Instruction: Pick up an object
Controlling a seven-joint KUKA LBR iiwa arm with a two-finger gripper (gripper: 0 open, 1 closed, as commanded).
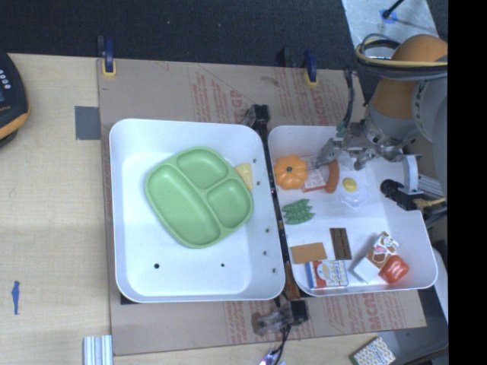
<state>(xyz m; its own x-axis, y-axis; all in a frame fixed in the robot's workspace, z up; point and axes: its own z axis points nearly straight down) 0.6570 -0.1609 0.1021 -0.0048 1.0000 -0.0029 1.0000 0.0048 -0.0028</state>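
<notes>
**Desk:** Orange-banded arm (pixel 403 74) is closest to the lens, then. What are the fingers doing?

**Photographer:** They look spread, with nothing between them. The gripper (pixel 351 157) hangs over the far end of the right bin (pixel 297 133), low among the toy food.

**Desk:** Which object is it after?

**Photographer:** My best guess is the red sausage (pixel 332 176). It lies just on the near side of the fingers, slightly toward the left bin (pixel 122 204), close to one fingertip but not touching it that I can see. A small clear piece with a yellow centre (pixel 349 183) sits almost directly under the fingers, so it may be the target instead. The orange pumpkin (pixel 291 172) is further out on the same side as the sausage.

**Desk:** So which step is this?

**Photographer:** I'd call it the approach. Nothing has been picked up yet. The next move calls for centring over one item, dropping the last bit and closing.

**Desk:** How does the sausage lie?

**Photographer:** Flat on the bin floor. Its long axis runs from the fingers toward the bin's near edge, tilted a little. The fingers' gap looks set across that line, which should suit a pinch on its narrow width.

**Desk:** Anything else?

**Photographer:** Well beyond the fingers toward the near rim are a green pea pod (pixel 298 211) and small cartons (pixel 331 272). A green divided plate (pixel 199 196) sits in the left bin on the worktop (pixel 46 204).
</notes>
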